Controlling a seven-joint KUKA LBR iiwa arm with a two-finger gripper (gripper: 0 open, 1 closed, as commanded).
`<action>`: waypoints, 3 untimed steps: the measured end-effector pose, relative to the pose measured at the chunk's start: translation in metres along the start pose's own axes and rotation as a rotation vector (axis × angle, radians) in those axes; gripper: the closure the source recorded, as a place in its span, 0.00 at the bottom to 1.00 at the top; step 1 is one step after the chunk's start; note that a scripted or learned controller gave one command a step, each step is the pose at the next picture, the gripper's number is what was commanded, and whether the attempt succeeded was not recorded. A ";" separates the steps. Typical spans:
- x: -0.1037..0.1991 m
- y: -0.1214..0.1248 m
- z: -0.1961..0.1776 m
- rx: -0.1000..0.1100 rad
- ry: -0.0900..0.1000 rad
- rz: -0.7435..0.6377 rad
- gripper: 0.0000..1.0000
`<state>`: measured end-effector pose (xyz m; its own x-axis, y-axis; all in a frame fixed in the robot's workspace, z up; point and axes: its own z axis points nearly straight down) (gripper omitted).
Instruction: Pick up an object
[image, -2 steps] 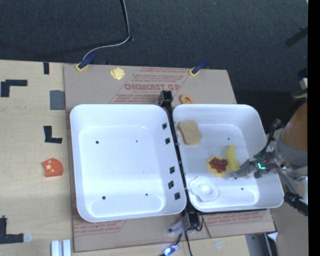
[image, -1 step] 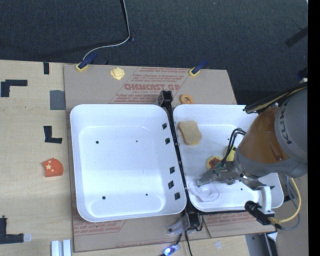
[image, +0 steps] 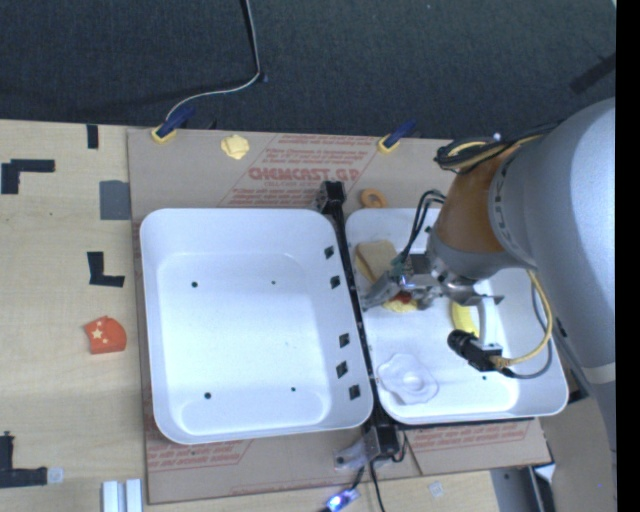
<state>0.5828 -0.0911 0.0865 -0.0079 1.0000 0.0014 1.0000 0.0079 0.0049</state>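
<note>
My gripper (image: 392, 290) hangs low over the left part of the right bin (image: 520, 400), close to the black divider. Right by its tip lies a small red and yellow object (image: 403, 300); whether it is gripped I cannot make out. A tan block (image: 371, 257) lies just beyond the gripper, toward the bin's far left corner. Partly under the wrist, a yellow object (image: 462, 318) shows to the right. A clear, whitish object (image: 406, 379) rests near the bin's front left corner.
The left bin (image: 165, 300) stands beside the right one, with a black divider (image: 345, 290) between them. On the bench lie an orange-red piece (image: 105, 335) at far left, a yellow lump (image: 235, 147) and a small orange ring (image: 371, 198) behind the bins. The grey arm (image: 560, 200) covers the right side.
</note>
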 end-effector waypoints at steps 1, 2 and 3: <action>-0.068 -0.056 0.000 0.005 -0.004 0.014 0.00; -0.049 0.034 0.001 -0.001 -0.002 0.002 0.00; -0.051 0.033 -0.011 0.000 -0.004 0.005 1.00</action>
<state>0.6158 -0.1419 0.0973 -0.0028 1.0000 -0.0026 1.0000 0.0028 0.0048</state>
